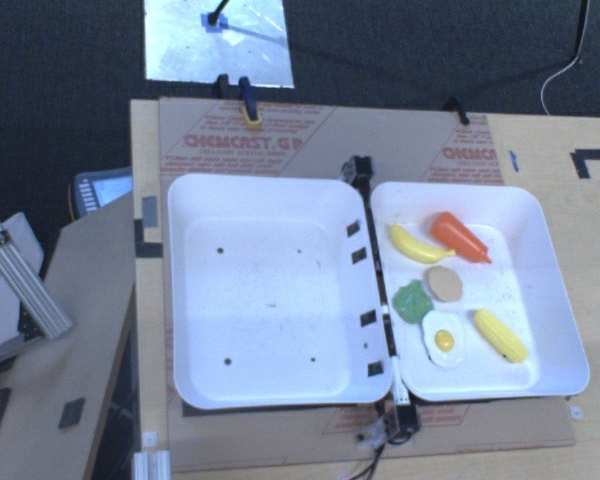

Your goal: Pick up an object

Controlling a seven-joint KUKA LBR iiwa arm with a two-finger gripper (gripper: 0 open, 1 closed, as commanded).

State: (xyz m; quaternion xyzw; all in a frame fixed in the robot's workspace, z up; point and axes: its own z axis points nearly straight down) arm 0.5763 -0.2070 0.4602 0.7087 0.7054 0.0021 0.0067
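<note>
Six small toys crowded the right shallow white plastic bin (540, 218): a yellow banana (418, 245) at ten o'clock, an orange carrot (460, 237) at twelve, a round tan biscuit (444, 284) at centre touching a green leafy piece (412, 302), a fried egg (443, 340) at six and a yellow corn cob (501, 335) at four. The left white bin (265, 293) offered wide bare floor. The table (580, 168) stretched beyond both rims. The hand's state could not be told.

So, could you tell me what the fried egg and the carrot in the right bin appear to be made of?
Fried egg: probably moulded plastic, judging by its glossy white with a uniform yellow yolk. Carrot: likely plastic too, a flat, even orange with a smooth surface. Both look like toy food, though the material cannot be confirmed.
</note>
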